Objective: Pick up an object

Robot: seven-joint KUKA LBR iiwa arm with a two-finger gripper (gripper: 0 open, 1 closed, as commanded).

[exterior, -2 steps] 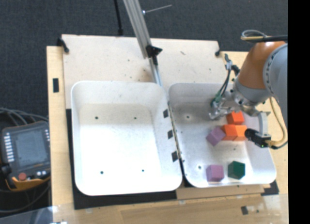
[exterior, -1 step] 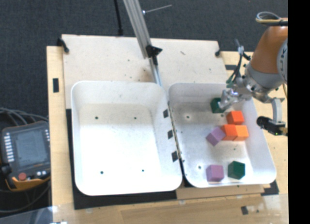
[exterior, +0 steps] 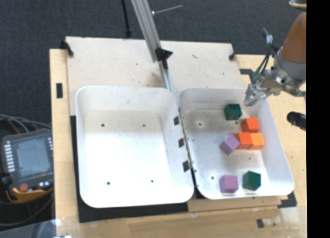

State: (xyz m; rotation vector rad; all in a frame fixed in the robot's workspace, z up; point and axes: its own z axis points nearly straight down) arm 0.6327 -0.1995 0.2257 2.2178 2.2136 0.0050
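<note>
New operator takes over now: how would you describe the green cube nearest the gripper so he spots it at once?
Look in the right bin, the one with all the cubes. Go to its far end, next to the gripper: the green cube sits there alone. The other green cube lies at the near edge beside a purple cube.

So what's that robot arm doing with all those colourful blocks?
The robot arm is trying to pick up a block. Its gripper hangs over the far edge of the right bin, close to a green block. Nothing is in its grip yet. Orange blocks, purple blocks and another green block lie in that bin too.
</note>
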